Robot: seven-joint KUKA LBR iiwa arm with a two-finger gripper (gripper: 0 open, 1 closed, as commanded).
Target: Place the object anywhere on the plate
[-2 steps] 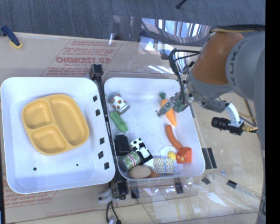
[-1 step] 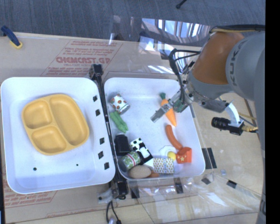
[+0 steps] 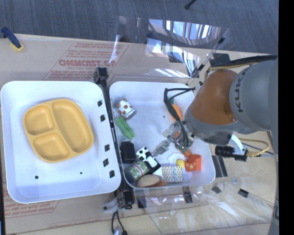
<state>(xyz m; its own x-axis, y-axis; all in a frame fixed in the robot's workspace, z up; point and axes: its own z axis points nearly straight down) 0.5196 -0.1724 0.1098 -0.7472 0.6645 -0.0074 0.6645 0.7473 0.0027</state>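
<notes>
I hold the gripper (image 3: 172,140) low in the right bin (image 3: 152,94), above the toy pile; finger state: can't tell. Nothing visibly gripped. Plate (image 3: 57,129) sits well away in the opp. bin, awaiting an obj.

The plate (image 3: 58,129) looks like smooth yellow plastic with a soft sheen. Both bins (image 3: 19,180) are smooth white plastic — glossy where light falls on the right one (image 3: 147,94). The bench (image 3: 83,58) looks like matt brown cardboard printed in red. The arm (image 3: 245,99) has a matt grey shell and a shiny orange band (image 3: 210,99) — smooth. The small can (image 3: 138,170) looks glossy, its label paper-like.
</notes>
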